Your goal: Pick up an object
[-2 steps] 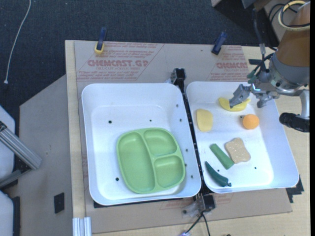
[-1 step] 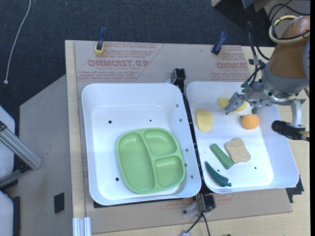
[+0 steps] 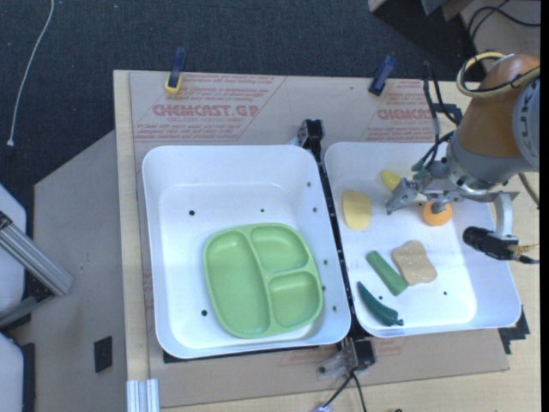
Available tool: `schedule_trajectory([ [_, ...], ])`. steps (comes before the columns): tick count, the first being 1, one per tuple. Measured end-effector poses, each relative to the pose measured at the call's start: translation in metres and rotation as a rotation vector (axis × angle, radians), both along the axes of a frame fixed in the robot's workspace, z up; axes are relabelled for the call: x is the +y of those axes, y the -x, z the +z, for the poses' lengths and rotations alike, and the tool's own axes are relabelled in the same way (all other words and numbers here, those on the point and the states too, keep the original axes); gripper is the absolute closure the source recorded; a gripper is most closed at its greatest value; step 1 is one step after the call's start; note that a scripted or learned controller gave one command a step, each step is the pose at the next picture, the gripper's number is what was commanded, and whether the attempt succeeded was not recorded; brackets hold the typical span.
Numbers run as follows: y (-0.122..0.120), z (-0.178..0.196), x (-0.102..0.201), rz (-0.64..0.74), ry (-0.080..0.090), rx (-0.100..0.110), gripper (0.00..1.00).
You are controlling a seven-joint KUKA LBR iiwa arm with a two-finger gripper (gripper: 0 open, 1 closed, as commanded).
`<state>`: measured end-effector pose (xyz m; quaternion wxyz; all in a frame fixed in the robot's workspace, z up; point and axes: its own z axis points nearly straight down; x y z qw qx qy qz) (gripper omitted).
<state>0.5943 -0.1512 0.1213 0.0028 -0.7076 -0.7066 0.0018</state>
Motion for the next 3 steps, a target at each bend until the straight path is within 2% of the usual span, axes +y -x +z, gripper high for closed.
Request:
schedule_trajectory([
  [1,-0.002,0.014,0.0,0.0,0.002,-0.007,1.0],
  [2,-0.002,0.059,0.006,0.003,0.003,-0.013,1.0],
  [3,-0.014,0.113,0.005,0.003,0.004,-0.015,1.0],
])
